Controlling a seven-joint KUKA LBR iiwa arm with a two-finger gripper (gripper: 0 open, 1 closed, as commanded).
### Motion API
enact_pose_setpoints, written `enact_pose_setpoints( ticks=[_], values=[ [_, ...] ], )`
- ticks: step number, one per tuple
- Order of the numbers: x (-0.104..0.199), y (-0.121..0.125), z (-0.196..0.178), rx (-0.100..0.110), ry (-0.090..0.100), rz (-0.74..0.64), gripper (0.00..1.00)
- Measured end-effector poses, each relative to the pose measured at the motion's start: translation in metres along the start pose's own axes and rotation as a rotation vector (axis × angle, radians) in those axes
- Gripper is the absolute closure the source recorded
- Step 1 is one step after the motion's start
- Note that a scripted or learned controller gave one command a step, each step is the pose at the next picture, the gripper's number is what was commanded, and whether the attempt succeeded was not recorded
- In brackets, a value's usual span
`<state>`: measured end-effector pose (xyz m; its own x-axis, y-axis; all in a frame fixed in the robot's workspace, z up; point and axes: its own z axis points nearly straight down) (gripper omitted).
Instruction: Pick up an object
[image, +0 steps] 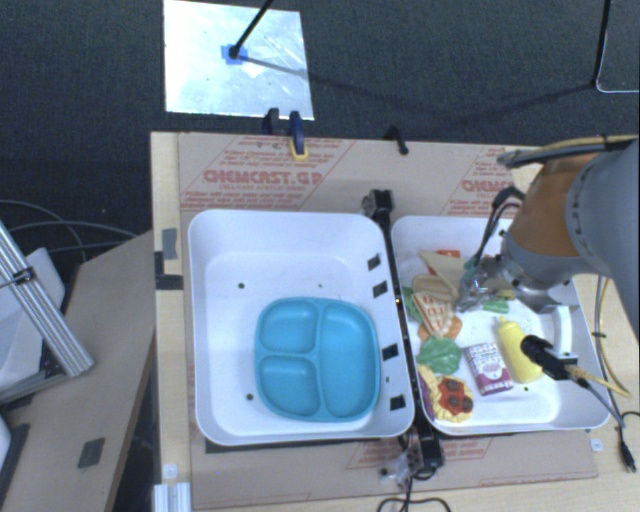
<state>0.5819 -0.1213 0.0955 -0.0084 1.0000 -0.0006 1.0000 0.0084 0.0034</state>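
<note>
Dark carpet surrounds the bench (300, 170), which is topped with printed cardboard, and a silvery sheet (238, 60) lies on the floor beyond its far edge. Two white bins sit side by side on the cardboard. The left bin (230, 235) holds a blue divided plate (318, 358), lying flat near its middle.

My arm (590, 215) reaches in from the right at about mid-height of the view. Its grey casing bulks over the right bin's far right corner, with the orange band (545, 215) just above the wrist. From there the wrist bends down and to the left, so my pincer (478, 290) hangs low over the right bin (580, 400), towards its left half.

Whether my pincer is apart or together I cannot tell — from this slant the tip is a small metallic tangle, and I see nothing clearly clamped in it.

The things to pick from are all beside or below it. A tan wedge (440, 264) lies just to its left, and a striped orange piece (437, 312) sits just beneath the tip; I cannot tell if I touch either. Nearer the front lie a green leafy piece (438, 353), a pizza slice (450, 395) and a maroon carton (489, 367) — with a yellow bottle (516, 350) just right of the carton.
</note>
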Motion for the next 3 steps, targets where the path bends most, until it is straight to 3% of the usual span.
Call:
enact_pose_setpoints(
  ticks=[1,2,3],
  values=[
    [0.0,0.001,-0.011,-0.003,-0.001,-0.005,1.0],
    [0.107,0.093,-0.095,-0.014,0.005,-0.007,1.0],
    [0.138,0.033,-0.102,0.005,0.003,0.001,1.0]
  ],
)
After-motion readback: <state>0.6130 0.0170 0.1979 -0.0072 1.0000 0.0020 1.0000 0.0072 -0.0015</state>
